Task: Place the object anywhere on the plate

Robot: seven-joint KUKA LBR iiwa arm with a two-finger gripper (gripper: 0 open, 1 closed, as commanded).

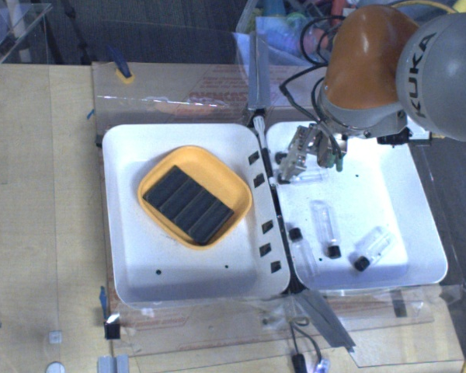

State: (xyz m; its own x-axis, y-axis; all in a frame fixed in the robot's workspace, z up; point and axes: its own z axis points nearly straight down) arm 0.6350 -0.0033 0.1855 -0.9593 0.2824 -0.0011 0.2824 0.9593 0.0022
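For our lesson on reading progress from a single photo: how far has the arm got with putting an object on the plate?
Done: nothing yet; the yellow plate in the left bin carries only a dark ribbed block. In hand: the gripper hangs over the right bin, with nothing visibly between its fingers. Left: two clear vials lie in that bin; one must be grasped and carried across.

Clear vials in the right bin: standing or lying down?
Lying down. Both vials rest lengthwise on the right bin floor, black caps toward the camera.
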